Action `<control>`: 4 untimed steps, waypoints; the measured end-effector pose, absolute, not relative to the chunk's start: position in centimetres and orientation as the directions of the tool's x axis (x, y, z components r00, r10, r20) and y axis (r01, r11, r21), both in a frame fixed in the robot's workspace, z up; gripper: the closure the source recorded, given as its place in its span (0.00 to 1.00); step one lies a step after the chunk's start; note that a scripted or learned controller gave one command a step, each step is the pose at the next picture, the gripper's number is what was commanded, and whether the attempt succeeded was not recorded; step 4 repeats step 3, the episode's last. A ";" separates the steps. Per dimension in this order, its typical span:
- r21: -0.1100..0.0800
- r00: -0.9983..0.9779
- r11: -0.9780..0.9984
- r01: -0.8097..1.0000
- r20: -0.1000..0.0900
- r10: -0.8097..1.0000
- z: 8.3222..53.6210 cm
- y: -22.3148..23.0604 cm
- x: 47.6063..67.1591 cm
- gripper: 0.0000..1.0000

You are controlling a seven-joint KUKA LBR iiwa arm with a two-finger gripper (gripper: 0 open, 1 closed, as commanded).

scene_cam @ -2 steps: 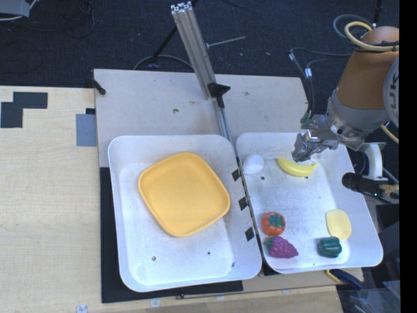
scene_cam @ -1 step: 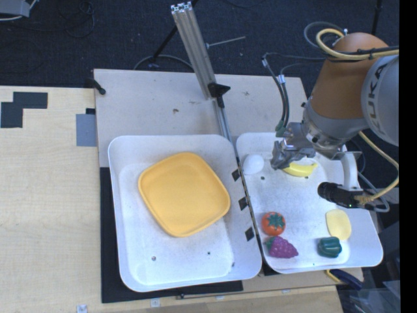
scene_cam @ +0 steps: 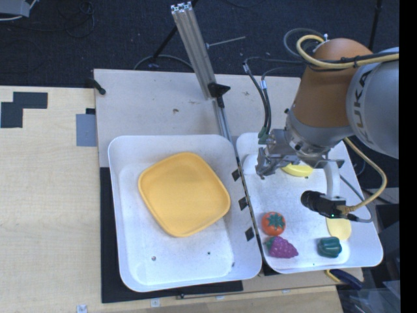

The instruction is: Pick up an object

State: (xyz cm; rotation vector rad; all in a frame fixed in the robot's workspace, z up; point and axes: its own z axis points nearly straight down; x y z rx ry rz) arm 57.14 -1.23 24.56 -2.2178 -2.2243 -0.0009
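jaws [scene_cam: 266, 166] over right bin [scene_cam: 365, 256], near banana [scene_cam: 298, 170]

A robotics lab: a grey-and-orange industrial arm [scene_cam: 339, 103], two shallow white plastic bins [scene_cam: 124, 175], loose black cables [scene_cam: 65, 8], a slanted aluminium extrusion post [scene_cam: 195, 44].

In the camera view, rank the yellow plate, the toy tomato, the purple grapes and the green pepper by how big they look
1. Yellow plate, by far the largest.
2. Purple grapes and toy tomato: they look about alike, so I won't rank them.
3. Green pepper, slightly smaller.
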 end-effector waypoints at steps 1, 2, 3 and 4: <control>-0.002 -0.003 0.003 1.000 0.001 1.000 23.2 3.4 55.4 1.00; 0.000 -0.003 0.003 1.000 0.000 1.000 23.7 8.7 54.7 1.00; 0.000 0.000 0.000 1.000 0.000 1.000 23.7 8.6 54.7 0.00; 0.000 0.000 0.000 1.000 0.000 1.000 23.7 8.6 54.7 0.00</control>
